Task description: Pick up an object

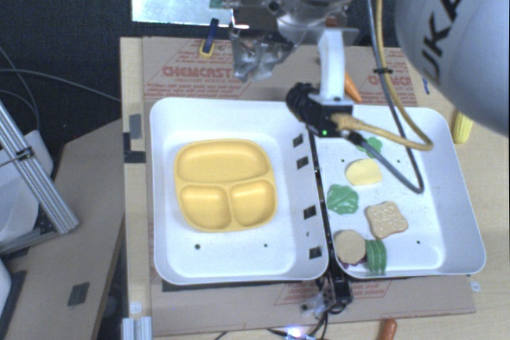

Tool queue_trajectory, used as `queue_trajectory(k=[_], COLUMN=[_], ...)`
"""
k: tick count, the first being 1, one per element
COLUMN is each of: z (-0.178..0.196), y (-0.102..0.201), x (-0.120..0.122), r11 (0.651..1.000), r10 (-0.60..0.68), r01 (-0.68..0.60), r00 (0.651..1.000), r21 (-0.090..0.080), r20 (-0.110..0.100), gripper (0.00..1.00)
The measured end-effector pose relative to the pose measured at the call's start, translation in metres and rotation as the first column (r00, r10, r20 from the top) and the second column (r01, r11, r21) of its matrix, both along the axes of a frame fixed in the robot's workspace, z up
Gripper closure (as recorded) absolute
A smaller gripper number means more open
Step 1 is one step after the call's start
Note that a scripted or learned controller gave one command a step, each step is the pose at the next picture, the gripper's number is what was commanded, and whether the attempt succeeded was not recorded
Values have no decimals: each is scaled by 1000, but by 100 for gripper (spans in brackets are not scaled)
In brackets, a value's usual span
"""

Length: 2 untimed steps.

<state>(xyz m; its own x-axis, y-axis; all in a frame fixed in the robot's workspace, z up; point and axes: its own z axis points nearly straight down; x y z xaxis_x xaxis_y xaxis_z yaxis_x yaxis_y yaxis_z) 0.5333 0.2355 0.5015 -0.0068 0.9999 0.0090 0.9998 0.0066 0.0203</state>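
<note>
Two white bins sit side by side; the right bin (446,171) holds a toast slice (386,220), its long axis running left-right, tilted slightly. Gripper (256,64) hovers beyond the bins; its opening cannot be told.

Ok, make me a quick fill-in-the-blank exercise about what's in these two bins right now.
1. The yellow divided tray lies in the ____ bin.
2. The tray has ____ compartments.
3. The toast slice lies in the ____ bin, near the green leaf.
4. The gripper hovers above the far rim of the ____ bin.

Missing words: left; three; right; left
</note>
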Motion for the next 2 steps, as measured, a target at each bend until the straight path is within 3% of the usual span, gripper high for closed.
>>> queue_trajectory(k=[1,2], z=[2,13], y=[-1,0], x=[-1,-1], r11=[1000,1000], r10=[5,12], r01=[-5,-12], r00=[1000,1000], r21=[-7,-6], r20=[-15,-14], gripper=[100,100])
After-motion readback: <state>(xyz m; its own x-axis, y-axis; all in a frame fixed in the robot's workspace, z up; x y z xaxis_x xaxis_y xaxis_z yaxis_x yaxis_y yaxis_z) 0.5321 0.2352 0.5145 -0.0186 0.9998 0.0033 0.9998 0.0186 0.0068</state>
